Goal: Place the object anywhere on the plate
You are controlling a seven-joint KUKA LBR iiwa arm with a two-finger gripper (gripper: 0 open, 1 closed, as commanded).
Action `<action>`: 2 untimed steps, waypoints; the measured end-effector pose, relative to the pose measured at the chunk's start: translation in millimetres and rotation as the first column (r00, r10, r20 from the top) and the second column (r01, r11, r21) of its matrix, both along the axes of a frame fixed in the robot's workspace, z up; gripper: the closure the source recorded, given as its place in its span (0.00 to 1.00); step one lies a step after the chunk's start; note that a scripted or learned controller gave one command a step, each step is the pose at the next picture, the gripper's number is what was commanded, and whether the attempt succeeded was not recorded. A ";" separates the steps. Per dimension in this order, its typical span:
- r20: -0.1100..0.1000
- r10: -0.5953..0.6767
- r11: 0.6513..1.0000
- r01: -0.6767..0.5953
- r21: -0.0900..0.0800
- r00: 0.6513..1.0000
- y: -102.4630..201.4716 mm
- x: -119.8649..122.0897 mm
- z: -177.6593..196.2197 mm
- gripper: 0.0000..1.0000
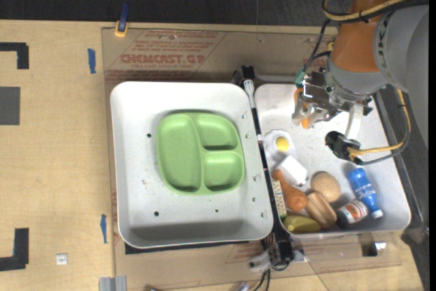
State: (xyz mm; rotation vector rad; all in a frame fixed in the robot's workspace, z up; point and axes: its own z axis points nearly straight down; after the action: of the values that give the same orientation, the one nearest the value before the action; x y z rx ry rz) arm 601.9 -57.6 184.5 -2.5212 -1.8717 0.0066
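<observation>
Hanging over the far part of the right bin, the gripper points down from a grey arm with an orange band. Whether it is apart or together cannot be told from this angle, since the wrist body covers most of it. A small orange-and-white shape shows at its lower left edge, too blurred to identify.

Toys lie heaped in the near half of the right bin: a fried egg, a white block, a carrot, a brown bread roll, a blue bottle and a small can. Several overlap, so their full outlines are hidden. Which of these is the object to move cannot be told.

In the left bin sits the green plate, a rounded rectangle with three compartments, one long and two smaller.
</observation>
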 end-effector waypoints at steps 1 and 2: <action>-0.003 -0.084 0.996 0.084 0.004 0.996 59.0 -22.2 11.7 1.00; 0.003 -0.144 0.990 0.144 0.005 0.990 144.5 10.0 45.2 1.00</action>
State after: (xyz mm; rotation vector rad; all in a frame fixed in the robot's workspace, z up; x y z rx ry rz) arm 611.9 86.9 229.7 -2.6478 -1.6832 -0.0025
